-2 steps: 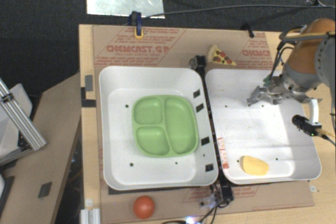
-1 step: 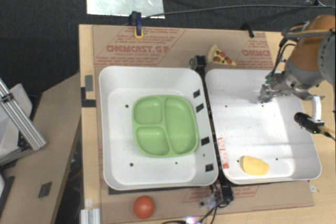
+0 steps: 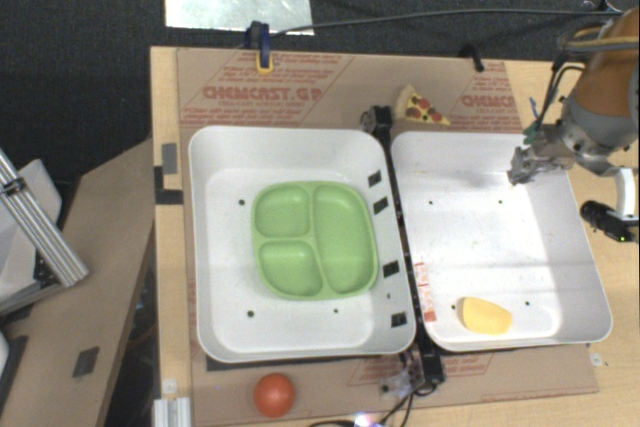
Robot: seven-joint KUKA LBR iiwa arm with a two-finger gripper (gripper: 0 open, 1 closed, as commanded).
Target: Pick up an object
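A yellow rounded object lies in the near part of the right bin. A green divided plate sits in the middle of the left bin. My gripper hangs over the far right part of the right bin, well away from the yellow object. Nothing shows between its tips.
A pizza-slice toy lies on the board just behind the bins. A red ball rests on the bench in front of the left bin. A blue-and-yellow clamp holds the board's far edge. A metal rail stands at left.
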